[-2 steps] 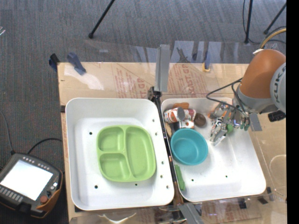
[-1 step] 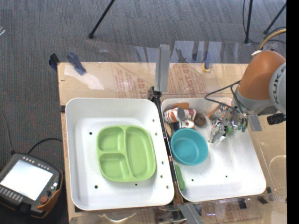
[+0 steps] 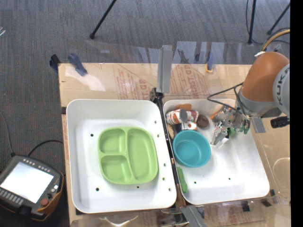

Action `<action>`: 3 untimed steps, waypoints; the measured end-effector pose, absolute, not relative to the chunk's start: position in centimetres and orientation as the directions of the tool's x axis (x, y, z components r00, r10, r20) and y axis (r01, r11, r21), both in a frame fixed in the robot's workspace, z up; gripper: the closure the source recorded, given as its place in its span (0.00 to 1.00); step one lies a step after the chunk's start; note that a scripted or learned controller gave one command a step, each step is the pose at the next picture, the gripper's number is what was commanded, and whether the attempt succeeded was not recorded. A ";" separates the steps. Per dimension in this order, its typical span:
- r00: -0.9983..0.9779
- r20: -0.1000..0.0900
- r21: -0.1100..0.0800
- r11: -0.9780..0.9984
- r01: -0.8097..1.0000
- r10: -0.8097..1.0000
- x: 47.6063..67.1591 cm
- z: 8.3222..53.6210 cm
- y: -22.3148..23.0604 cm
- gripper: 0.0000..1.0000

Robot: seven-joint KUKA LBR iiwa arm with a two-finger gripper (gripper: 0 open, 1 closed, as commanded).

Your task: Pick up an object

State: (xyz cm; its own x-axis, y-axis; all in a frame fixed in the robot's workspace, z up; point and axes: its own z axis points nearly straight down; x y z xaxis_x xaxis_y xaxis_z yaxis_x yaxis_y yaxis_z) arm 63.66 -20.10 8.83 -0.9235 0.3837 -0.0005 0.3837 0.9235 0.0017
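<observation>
Nothing lifted yet: the hand (image 3: 219,138) hovers beside the blue bowl (image 3: 191,148), its grip state unclear

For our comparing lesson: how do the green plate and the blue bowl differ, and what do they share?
The green plate is flat, split into three compartments, and lies in the left bin. The blue bowl is round, deeper, undivided, smaller across, and sits in the right bin near the claw. Both are upright, single-coloured tableware.
</observation>
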 end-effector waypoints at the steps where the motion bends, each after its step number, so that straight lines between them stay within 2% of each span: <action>1: -0.834 0.000 0.001 0.834 0.551 0.551 63.7 8.8 -19.5 0.00; 2: -0.755 0.002 0.000 0.755 0.656 0.656 63.4 8.8 -17.4 0.00; 3: -0.759 -0.001 0.001 0.759 0.651 0.651 63.5 9.9 -17.3 1.00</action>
State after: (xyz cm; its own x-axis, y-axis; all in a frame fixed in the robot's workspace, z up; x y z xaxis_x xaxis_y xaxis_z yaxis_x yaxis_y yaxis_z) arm 63.50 -17.30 9.85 -0.7592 0.6509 -0.0006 0.6509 0.7592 0.0006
